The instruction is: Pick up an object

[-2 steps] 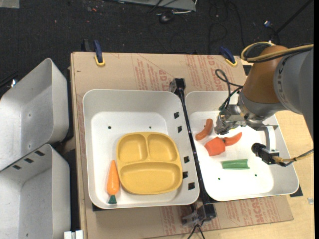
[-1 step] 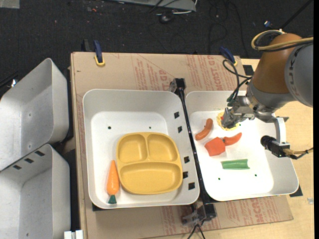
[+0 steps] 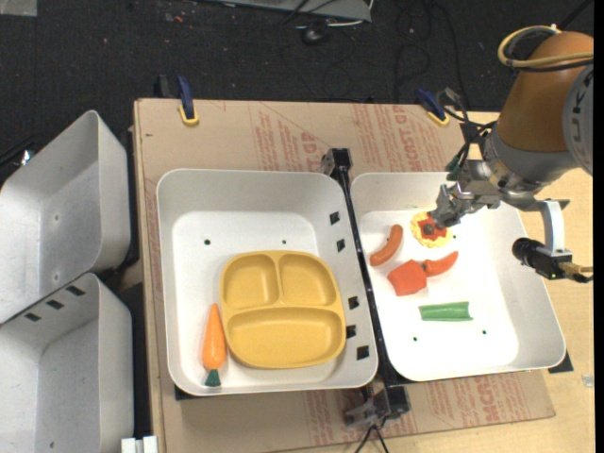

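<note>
Gripper (image 3: 437,217) sits low in the right bin (image 3: 528,347), tip right over a small yellow toy piece w/ red on top (image 3: 436,233), near the bin's back-left area. Can't tell how the tip stands or if it has hold of anything; too small/dark at the tip, nothing clearly held.

Likely target = that yellow piece. Looks like light plastic play food, stiff, smooth, prob slippery; low and flat, so a grasp across its short width from above seems best, closing on the edges. Could skid on the slick bin floor if nudged.

Other items in right bin: red sausage (image 3: 386,245) just left of it, orange-red wedge (image 3: 408,277) below, small curved red piece (image 3: 441,264) touching or just beside the wedge, green bean-like strip (image 3: 444,312) further toward the front, apart from the rest. The 3 red/orange bits crowd near the target, so little room on the left/front side; more open floor to the right.

Left bin (image 3: 189,196) holds a yellow 3-compartment tray (image 3: 283,310) and a toy carrot (image 3: 214,340) just beside the tray's left edge.

Bins sit on a brown board (image 3: 245,130) w/ clips at the back; dark carpet and cables beyond. 2 spare white bins (image 3: 57,253) stand off to the left.
</note>
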`<action>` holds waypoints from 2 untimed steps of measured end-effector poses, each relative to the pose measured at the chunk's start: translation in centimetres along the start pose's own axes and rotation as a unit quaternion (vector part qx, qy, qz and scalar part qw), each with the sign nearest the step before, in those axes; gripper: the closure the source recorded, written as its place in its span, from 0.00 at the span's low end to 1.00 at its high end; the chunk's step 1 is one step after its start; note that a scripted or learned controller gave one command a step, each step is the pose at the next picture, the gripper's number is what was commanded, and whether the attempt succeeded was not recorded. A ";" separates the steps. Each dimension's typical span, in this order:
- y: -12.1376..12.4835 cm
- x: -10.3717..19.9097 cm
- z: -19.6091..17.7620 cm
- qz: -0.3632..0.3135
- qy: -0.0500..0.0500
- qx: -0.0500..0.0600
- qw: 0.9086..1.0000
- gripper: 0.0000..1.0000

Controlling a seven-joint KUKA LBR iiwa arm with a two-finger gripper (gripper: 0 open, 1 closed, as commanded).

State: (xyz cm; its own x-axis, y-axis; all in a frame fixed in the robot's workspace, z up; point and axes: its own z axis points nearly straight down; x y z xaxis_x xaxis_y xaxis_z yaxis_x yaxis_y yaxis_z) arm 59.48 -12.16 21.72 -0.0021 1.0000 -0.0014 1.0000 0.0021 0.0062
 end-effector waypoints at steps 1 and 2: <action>0.5 6.0 0.4 -0.002 0.002 0.003 1.000 1.00; 2.2 11.3 0.9 -0.003 0.002 0.002 1.000 1.00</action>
State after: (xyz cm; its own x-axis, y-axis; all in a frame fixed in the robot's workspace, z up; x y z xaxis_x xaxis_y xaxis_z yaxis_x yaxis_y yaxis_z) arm 61.68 -0.85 20.80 -0.0076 1.0000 0.0020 1.0000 0.0076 0.0014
